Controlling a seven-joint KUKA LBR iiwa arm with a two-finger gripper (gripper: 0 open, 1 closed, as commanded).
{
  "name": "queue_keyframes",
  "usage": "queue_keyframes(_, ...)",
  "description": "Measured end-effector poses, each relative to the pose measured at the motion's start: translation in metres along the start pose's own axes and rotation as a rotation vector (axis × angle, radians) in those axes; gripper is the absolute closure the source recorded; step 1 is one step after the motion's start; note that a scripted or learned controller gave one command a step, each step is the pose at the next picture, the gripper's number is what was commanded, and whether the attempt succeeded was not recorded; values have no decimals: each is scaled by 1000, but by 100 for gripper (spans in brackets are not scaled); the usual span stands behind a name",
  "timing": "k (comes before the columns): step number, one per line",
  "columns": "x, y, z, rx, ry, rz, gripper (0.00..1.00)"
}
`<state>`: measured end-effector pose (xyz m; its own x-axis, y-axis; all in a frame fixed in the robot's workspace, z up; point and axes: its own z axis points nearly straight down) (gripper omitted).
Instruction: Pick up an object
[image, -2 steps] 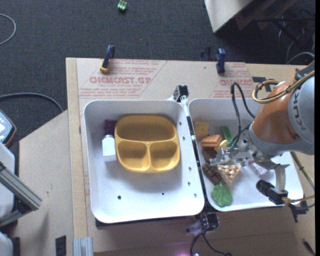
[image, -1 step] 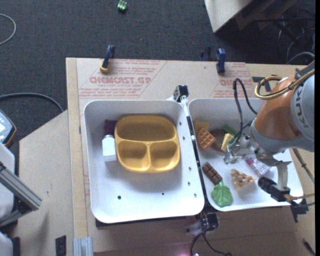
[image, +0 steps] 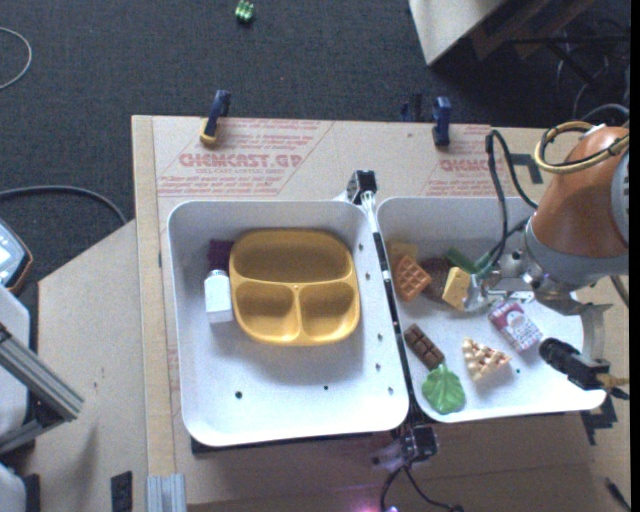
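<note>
My gripper (image: 478, 293) hangs low in the right bin (image: 520, 400), near its middle, under the grey and orange arm (image: 580, 215). A yellow cheese block (image: 456, 287) lies right against its left side; whether it is gripped I cannot see. Left of that lie a waffle (image: 410, 276) and a brown cookie (image: 437, 271). A red and white carton (image: 515, 325) lies just right of and below the gripper. Nearer the front edge are a chocolate bar (image: 424, 346), a green leaf (image: 443, 389) and a dotted wedge (image: 484, 358). A green piece (image: 466, 262) peeks out behind the cheese.
The left bin (image: 200, 390) holds a yellow divided plate (image: 294, 285), a small white bottle (image: 218, 296) and a dark purple item (image: 220, 250) beside it. A ridge (image: 385, 300) separates the bins. A black cable end (image: 570, 362) juts over the right bin's front right corner.
</note>
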<state>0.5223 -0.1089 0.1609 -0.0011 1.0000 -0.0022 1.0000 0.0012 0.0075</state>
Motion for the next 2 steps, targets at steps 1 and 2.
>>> queue_keyframes(1, -1, 0, -64, -1, 0, 0, 100)
queue_keyframes(2, -1, 0, -64, 4, 1, 0, 100)
